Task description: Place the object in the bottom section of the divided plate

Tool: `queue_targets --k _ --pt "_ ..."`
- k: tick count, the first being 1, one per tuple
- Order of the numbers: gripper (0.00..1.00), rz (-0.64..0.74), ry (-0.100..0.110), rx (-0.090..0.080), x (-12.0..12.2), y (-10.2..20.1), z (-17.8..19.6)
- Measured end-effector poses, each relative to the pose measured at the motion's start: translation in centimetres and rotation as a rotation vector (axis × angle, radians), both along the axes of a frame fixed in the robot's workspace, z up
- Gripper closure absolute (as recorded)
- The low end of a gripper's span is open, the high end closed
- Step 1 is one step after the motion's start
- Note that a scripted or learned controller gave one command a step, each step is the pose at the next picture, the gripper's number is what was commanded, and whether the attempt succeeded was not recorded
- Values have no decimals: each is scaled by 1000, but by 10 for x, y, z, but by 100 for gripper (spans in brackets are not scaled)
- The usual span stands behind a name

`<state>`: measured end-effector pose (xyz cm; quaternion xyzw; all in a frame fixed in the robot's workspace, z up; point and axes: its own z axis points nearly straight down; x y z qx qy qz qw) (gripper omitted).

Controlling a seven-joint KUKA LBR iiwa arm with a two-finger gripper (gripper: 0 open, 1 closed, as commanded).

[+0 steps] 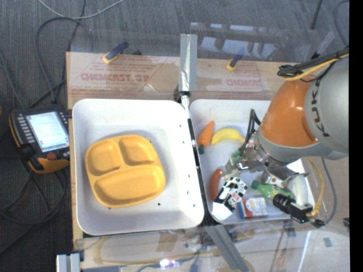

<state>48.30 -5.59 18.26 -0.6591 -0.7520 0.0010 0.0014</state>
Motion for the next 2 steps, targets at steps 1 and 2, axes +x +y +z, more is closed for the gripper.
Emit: queue_targets --k 1,2 --pt "100 316 -6 -2 1 7 12" --pt "100 455 -1 0 0 65 12"
